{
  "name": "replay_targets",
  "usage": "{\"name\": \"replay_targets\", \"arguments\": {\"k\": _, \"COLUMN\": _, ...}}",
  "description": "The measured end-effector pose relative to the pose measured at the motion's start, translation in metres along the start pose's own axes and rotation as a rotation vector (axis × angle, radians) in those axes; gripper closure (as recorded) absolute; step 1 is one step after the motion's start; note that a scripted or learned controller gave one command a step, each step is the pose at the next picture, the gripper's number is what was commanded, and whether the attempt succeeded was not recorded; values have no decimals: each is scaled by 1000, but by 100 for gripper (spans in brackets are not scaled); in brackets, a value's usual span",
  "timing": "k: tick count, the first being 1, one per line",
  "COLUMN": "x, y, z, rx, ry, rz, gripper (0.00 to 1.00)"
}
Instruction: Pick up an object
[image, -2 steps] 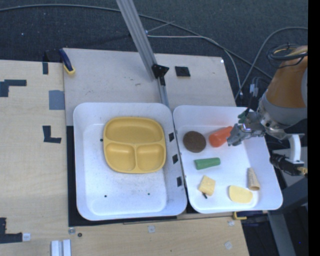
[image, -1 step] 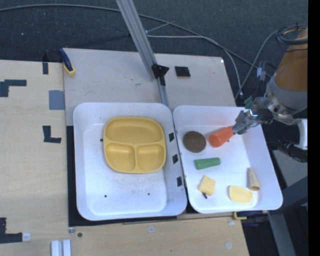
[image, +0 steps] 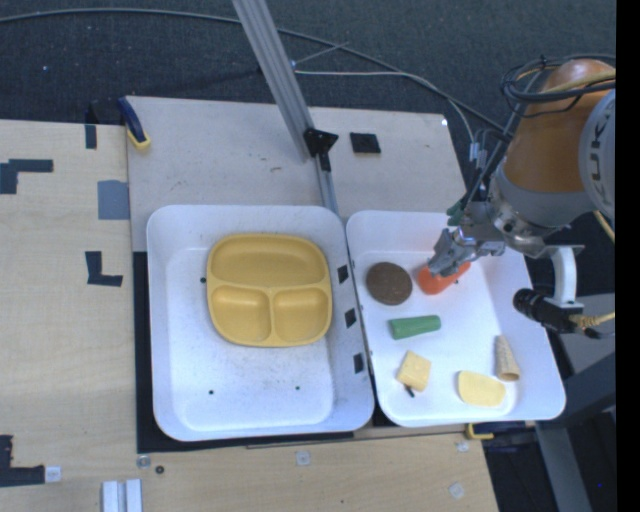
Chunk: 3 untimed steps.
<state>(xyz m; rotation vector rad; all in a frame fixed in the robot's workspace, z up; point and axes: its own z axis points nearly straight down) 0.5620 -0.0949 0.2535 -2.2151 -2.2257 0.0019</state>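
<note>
- Target, by my reading: orange-red object (image: 434, 281) in the right bin (image: 540, 400), upper middle, just right of the brown round piece (image: 389, 283).
- Gripper (image: 450, 258) sits directly on top of the orange-red object, covering its upper edge. Whether it is clamped, apart or together cannot be told from this angle.
- No sign the object is off the bin floor; grasp unconfirmed.
- Other contents of the right bin: green stick (image: 414, 326) below the target, yellow wedge (image: 414, 370), yellow flat piece (image: 482, 389), tan cone (image: 507, 357) near the right wall.
- Left bin (image: 170, 330) holds a yellow divided plate (image: 270, 289), well apart from the work.
- Risk: contact looks off-centre, toward the object's upper right, so it may pivot or squirt out on lift.
- Risk: the brown round piece lies just beside; a skidding target could knock it.
- Risk: a rounded object could slip during lift.
</note>
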Motion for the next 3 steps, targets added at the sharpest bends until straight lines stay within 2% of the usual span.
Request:
{"name": "replay_targets", "arguments": {"k": 1, "x": 48, "y": -1, "z": 0, "rx": 0, "ry": 0, "rz": -1, "gripper": 100}}
{"name": "replay_targets", "arguments": {"k": 3, "x": 144, "y": 23, "z": 13, "rx": 0, "ry": -1, "rz": 0, "gripper": 100}}
